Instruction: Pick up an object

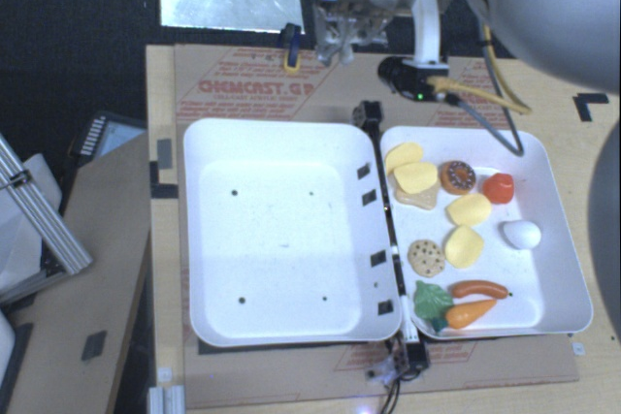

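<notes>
The claw (335,39) hangs over the far counter (243,78) beyond both bins, whether clenched or released I cannot tell, while the right bin (563,305) holds a donut (458,176), tomato (499,188), egg (521,234), cookie (426,257), sausage (478,289), carrot (470,312) and yellow pieces (469,209).
</notes>
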{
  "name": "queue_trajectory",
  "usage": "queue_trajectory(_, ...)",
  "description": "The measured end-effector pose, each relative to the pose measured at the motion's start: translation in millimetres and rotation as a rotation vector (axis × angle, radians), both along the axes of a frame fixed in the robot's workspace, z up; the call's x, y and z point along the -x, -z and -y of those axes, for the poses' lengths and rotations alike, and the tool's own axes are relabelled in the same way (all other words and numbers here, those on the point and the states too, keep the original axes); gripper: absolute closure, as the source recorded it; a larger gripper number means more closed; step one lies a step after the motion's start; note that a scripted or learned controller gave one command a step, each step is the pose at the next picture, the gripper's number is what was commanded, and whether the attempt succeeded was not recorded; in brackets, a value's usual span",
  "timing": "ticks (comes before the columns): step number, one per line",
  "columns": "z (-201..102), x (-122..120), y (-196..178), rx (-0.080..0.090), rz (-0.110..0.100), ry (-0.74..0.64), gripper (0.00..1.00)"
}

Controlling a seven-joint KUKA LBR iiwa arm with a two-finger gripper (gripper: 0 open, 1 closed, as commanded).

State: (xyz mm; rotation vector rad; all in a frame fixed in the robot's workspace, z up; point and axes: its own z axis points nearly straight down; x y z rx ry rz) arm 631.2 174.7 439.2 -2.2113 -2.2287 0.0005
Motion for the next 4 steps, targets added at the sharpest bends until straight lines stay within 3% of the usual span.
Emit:
queue_trajectory(1,-49,-6,-96,-0.003,0.013,-0.001,1.00)
queue_trajectory(2,-60,30,-32,0.002,-0.002,0.003,1.00)
queue_trajectory(3,-59,103,101,0.006,-0.013,0.002,1.00)
queue_trajectory(4,-60,66,-71,-0.007,0.021,0.001,1.00)
